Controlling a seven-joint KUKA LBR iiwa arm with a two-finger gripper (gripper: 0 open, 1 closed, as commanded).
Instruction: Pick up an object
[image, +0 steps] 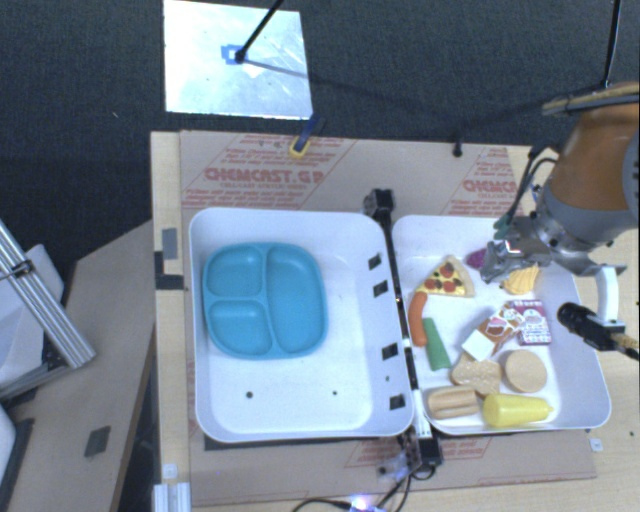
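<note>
The grey arm's gripper (512, 252) hangs over the right white bin (590, 395), near the toy pizza slice (448, 279). Whether it's clenched, I cannot tell. A blue divided tray (265, 300) sits in the left bin (290, 405).

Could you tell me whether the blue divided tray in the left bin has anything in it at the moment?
Empty. The blue divided tray lies flat in the left bin, and all its compartments show only bare blue surface.

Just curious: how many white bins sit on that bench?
2: the left bin holds a blue tray; the right bin holds toy food.
</note>
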